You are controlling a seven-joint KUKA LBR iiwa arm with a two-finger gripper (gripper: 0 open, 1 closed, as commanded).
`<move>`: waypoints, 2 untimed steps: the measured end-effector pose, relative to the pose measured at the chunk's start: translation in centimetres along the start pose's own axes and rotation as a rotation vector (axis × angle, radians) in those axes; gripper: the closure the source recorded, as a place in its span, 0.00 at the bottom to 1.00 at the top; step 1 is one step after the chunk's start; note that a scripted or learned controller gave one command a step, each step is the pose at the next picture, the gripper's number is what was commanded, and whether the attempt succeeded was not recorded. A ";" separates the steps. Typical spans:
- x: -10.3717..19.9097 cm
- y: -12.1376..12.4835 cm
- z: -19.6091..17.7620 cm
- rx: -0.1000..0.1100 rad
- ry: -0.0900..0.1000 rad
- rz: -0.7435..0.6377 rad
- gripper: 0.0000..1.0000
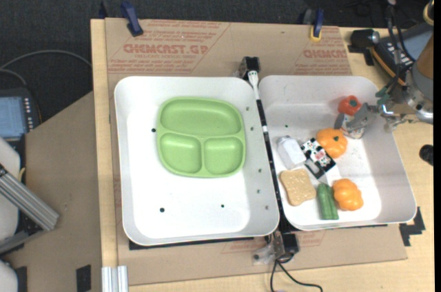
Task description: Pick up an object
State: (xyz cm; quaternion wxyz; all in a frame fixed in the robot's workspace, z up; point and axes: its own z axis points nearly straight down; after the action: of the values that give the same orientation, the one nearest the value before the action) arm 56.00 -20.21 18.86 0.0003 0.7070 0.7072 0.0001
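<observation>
The arm reaches in low from the right, its gripper over the right bin beside the red tomato; finger spacing cannot be told

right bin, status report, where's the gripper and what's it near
Gripper low over right bin, far-right corner. Red tomato just beside it, not seen gripped. Orange pepper close below.

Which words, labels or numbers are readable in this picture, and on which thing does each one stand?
"CHEMCAST GP", red print on the board behind the left bin.
"CHEMCAST", partly cut off, on the same board behind the right bin.
Smaller red lines around both: too small to read.
Black-and-white object in the right bin: markings unreadable.
</observation>
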 end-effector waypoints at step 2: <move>4.7 3.4 9.3 -0.002 0.000 -0.001 1.00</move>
State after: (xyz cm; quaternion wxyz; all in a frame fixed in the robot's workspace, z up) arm 59.40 -15.53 9.53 0.0010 0.7068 0.7075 0.0005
